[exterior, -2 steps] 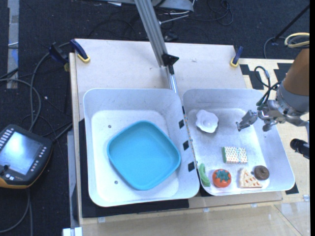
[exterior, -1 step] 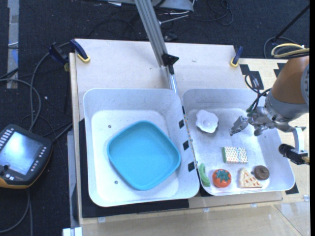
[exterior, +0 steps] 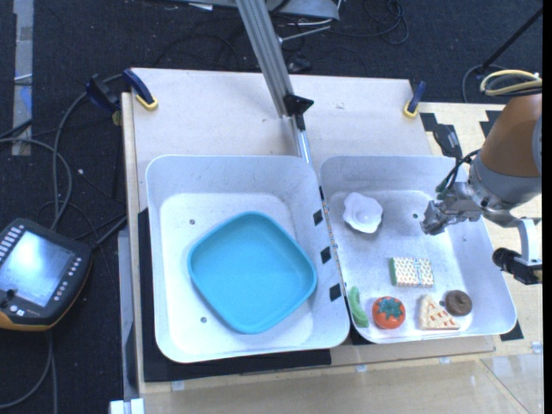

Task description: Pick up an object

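Observation:
The right bin [exterior: 483, 257] holds a white crumpled piece [exterior: 363, 213] near its back left. A green-edged cracker sandwich [exterior: 411, 272] lies in the middle. Along the front sit a green pod [exterior: 354, 305], a red tomato [exterior: 388, 312], a pizza slice [exterior: 437, 315] and a brown donut [exterior: 457, 302]. My gripper [exterior: 431, 222] hangs at the bin's back right, to the right of the white piece and above the cracker, with nothing seen between its dark fingers.
The left bin [exterior: 172, 188] carries a light blue square plate [exterior: 250, 271]. A metal pole [exterior: 267, 46] slants down to the seam between the bins. A teach pendant [exterior: 34, 270] lies on the floor at left.

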`<move>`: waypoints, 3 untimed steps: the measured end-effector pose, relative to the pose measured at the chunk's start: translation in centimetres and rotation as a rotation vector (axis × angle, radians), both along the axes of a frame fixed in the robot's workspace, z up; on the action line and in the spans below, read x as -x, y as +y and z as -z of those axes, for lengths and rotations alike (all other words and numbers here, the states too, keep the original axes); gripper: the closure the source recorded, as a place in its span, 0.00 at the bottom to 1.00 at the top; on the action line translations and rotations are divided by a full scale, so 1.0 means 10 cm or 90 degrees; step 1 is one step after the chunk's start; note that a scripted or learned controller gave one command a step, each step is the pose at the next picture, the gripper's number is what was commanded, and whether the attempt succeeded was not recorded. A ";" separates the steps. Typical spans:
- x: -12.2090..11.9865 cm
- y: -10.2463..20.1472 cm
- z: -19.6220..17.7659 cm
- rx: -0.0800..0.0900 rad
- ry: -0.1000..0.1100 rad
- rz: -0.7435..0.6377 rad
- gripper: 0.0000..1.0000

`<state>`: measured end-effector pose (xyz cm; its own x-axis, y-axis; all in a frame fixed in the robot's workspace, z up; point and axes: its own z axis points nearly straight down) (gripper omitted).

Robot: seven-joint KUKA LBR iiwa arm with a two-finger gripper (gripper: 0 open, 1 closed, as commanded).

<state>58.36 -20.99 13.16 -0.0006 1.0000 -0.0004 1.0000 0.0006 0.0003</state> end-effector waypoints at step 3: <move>-0.04 0.57 -0.98 -0.001 0.000 -0.003 1.00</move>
